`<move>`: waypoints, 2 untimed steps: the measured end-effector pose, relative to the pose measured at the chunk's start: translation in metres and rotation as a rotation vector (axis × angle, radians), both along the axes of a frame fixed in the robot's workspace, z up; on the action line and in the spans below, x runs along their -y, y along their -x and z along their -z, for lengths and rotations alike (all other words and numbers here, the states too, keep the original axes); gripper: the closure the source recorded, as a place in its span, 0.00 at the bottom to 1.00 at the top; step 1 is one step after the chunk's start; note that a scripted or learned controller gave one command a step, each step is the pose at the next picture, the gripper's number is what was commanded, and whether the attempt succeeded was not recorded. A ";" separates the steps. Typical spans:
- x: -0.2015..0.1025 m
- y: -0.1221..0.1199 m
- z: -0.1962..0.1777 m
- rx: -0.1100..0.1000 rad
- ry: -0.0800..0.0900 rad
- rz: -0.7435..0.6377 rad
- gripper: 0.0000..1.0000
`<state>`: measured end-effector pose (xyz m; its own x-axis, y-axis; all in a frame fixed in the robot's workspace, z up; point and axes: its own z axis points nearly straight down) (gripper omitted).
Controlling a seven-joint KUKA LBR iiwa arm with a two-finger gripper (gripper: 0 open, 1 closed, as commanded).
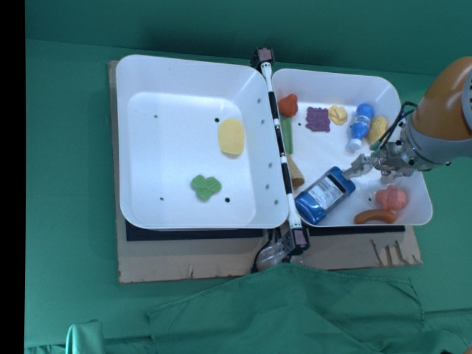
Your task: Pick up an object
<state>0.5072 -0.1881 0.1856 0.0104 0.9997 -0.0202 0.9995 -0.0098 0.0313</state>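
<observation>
My gripper (361, 167) hangs over the right bin (313, 146), its fingers pointing left toward the upper end of a blue pouch with a white label (324, 194). The fingertips sit just right of the pouch's top corner with a small gap between them, and nothing lies in that gap. Around it in this bin are a blue and white bottle (360, 125), a purple piece (318, 119), a small yellow piece (338, 114), a red-orange piece (287, 105), a pink-orange piece (391, 198) and an orange sausage shape (375, 216).
The left bin (147, 87) holds a yellow oval (231, 136) and a green leafy piece (206, 187). A green stick (286, 134) and a tan cone (295, 172) lie along the right bin's left wall. The black-and-white divider bar (276, 135) separates the bins. Green cloth lies in front.
</observation>
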 end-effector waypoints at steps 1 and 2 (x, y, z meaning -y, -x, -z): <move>-0.083 -0.041 -0.041 -0.017 -0.018 -0.015 0.00; -0.025 -0.005 0.003 -0.014 -0.015 0.000 0.00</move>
